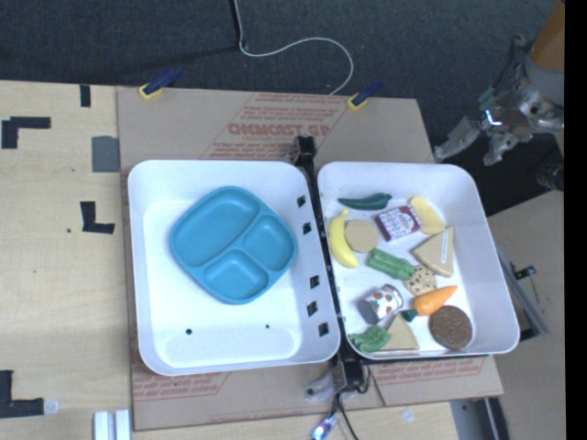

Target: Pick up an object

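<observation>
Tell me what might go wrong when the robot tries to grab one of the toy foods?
The toys in the right bin are crowded, so the gripper might pinch two or bump neighbours. The carrot lies against the cookie and the cracker, so it could be hard to grab. The banana lies by the bin wall, leaving little room.

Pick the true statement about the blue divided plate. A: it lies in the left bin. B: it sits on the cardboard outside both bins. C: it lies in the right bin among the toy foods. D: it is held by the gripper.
A: the blue divided plate lies flat in the left bin, while the toy foods such as the banana fill the right bin.
</observation>
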`<state>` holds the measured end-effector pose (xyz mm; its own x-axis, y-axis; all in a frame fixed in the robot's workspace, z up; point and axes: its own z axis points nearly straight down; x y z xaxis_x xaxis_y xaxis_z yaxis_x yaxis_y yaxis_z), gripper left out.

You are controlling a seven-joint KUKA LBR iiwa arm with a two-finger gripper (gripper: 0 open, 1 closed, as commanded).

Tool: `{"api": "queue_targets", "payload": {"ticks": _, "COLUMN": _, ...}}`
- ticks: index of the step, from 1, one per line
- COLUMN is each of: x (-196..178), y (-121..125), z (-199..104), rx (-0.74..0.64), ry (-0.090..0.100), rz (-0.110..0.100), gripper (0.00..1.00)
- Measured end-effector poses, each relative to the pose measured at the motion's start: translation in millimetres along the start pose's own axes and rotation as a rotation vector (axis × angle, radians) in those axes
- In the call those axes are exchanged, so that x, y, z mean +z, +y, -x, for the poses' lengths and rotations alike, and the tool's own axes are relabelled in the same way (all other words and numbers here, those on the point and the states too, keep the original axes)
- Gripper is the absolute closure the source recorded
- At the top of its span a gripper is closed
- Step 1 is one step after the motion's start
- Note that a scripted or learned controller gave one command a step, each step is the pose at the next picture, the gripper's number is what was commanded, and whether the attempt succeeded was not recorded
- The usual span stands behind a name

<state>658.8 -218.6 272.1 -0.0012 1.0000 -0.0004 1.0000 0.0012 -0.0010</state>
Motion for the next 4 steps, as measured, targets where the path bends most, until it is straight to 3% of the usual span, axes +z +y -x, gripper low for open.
{"api": "queue_targets", "payload": {"ticks": 1, "x": 101, "y": -57, "z": -37, "rx": 0.001, "ry": 0.005, "rz": -0.014, "gripper": 0.00}}
{"api": "queue_targets", "payload": {"ticks": 2, "x": 85, "y": -52, "z": -35, "rx": -0.001, "ry": 0.001, "rz": -0.001, "gripper": 1.00}}
{"api": "queue_targets", "payload": {"ticks": 3, "x": 69, "y": -101, "z": -87, "rx": -0.002, "ry": 0.002, "rz": -0.003, "gripper": 1.00}}
{"api": "queue_targets", "payload": {"ticks": 4, "x": 69, "y": -132, "z": -137, "rx": -0.003, "ry": 0.003, "rz": -0.004, "gripper": 1.00}}
